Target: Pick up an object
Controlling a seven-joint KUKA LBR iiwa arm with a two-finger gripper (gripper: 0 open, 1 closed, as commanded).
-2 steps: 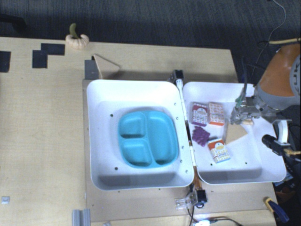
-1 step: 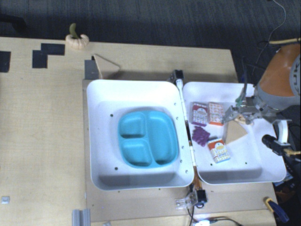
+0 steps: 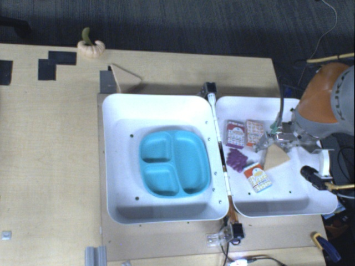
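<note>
Wires (image 3: 233, 234) trail off the bench's near edge, well clear of the jaws. Beyond them sit two white bins. The left bin (image 3: 116, 148) holds a blue tray (image 3: 175, 162), far to the jaws' left.

The gripper (image 3: 273, 140) hangs low over the right bin (image 3: 316, 201); whether its jaws are open or closed cannot be told.

The likeliest target is a tan card (image 3: 275, 159), pale, flat and angular, lying just below the jaws, possibly touching them. Being so thin, it may slip out or be pushed flat rather than caught.

Clutter adds risk. A red-and-white packet (image 3: 258, 178) lies just beside the card, a purple piece (image 3: 237, 159) to the jaws' left, and two printed packets (image 3: 244, 133) close by. A closing grip could nudge these or snag two things at once.
</note>
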